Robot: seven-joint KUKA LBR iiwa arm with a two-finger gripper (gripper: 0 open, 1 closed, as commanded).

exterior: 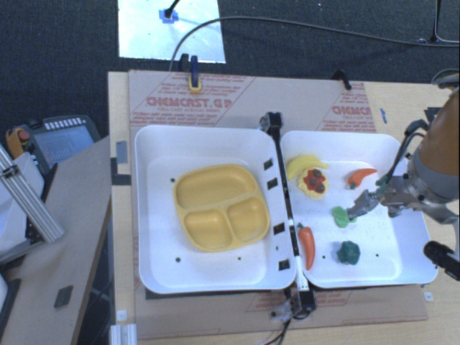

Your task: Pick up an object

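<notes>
The arm (pixel 440 149) is cut off by the right edge, so just its wrist end is in frame. Its end effector (pixel 357 209) is too small and dark to tell how the fingers stand, and it overlaps the green piece (pixel 340 217), hiding any contact. At the left edge, the grey pendant (pixel 61 144) and metal rail (pixel 25 196) are cropped.

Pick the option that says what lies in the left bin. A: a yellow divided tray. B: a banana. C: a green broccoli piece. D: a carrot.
A: the yellow divided tray lies alone in the left bin, with the food toys across the divider in the right bin.
</notes>
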